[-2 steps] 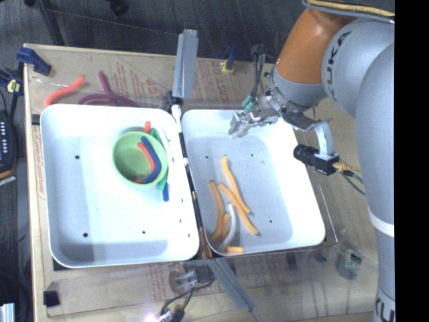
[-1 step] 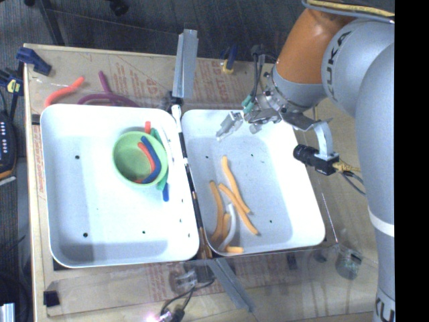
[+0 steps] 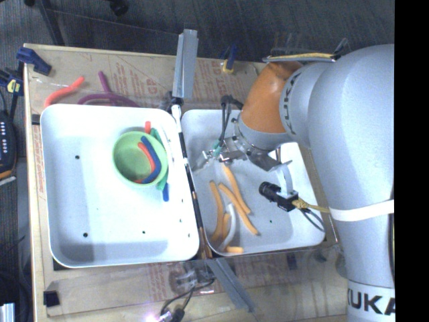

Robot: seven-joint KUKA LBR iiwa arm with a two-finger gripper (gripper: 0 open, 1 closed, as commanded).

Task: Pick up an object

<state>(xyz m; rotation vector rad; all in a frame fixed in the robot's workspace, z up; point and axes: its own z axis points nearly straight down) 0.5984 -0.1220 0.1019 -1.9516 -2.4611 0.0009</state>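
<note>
Orange strips (image 3: 231, 203) lie loose on the floor of the right bin (image 3: 303, 237), and I judge I am in the reach, my fingers (image 3: 218, 151) low over their upper ends, spread not discernible, so next I must settle onto one strip.

Both bins (image 3: 67, 180) look like smooth white plastic with a slight sheen. The green bowl (image 3: 134, 158) in the left bin seems glossy plastic. The orange strips (image 3: 231, 200) in the right bin look rubbery and matt. The bench (image 3: 100, 62) under the bins resembles bare, printed board. The arm (image 3: 348, 126) has a smooth, satin grey shell.
</note>
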